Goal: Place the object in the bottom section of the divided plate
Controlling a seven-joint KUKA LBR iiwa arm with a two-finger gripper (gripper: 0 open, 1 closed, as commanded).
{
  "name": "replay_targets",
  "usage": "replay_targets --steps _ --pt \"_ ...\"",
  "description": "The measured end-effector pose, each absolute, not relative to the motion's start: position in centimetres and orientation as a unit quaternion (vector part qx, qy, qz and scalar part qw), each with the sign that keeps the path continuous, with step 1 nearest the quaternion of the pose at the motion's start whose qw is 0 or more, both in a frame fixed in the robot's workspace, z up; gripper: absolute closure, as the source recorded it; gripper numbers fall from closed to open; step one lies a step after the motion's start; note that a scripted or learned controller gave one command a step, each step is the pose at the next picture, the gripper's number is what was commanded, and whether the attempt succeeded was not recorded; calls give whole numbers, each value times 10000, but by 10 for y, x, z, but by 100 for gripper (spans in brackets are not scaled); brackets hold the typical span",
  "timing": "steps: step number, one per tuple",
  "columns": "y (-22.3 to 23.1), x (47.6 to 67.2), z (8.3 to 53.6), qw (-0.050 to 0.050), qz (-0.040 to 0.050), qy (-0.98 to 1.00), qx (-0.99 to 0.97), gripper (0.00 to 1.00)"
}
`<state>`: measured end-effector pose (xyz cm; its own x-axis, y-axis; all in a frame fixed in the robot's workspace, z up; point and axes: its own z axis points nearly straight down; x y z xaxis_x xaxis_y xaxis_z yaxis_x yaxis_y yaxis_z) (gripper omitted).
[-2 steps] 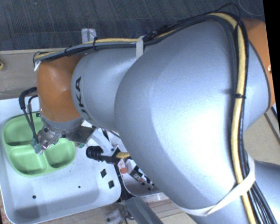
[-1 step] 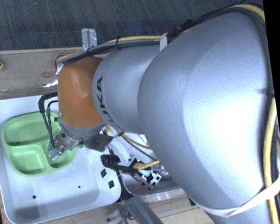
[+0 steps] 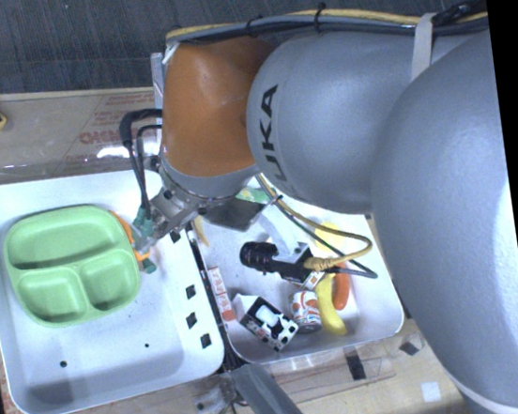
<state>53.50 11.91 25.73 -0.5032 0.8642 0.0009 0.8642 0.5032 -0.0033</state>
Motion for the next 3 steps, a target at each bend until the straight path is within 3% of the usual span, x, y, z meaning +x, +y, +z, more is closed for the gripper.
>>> replay_targets --steps 1,2,3 --pt "200 586 167 10 15 -8826 -4701 100" --pt "178 578 108 -56 -104 -8184 -5746 100" --pt "67 528 192 8 8 -8415 -5403 100"
